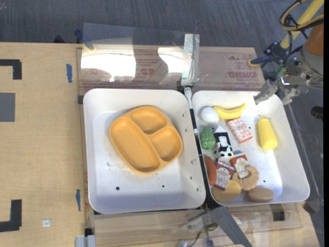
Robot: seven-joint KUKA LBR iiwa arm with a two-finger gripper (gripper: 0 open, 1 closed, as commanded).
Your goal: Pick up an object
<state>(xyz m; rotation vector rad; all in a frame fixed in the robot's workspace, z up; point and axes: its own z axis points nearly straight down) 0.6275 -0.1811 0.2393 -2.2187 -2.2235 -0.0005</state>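
My gripper (273,94) hangs over the far right corner of the right bin (295,161), open, with nothing between its fingers. Below it in that bin lie a banana (229,110), a white egg (209,115), a small red-and-white carton (240,129) and a yellow bottle (267,133). Nearer the front are a green toy (207,138), a black-and-white carton (223,144), an orange sausage-like piece (210,170), small printed packets (223,177) and round cookies (249,175). The gripper touches none of them.
The left bin (97,184) holds an orange divided plate (146,138). A clear panel with a taped post (190,60) stands behind the bins. Yellow cables (303,14) loop above the wrist at the upper right.
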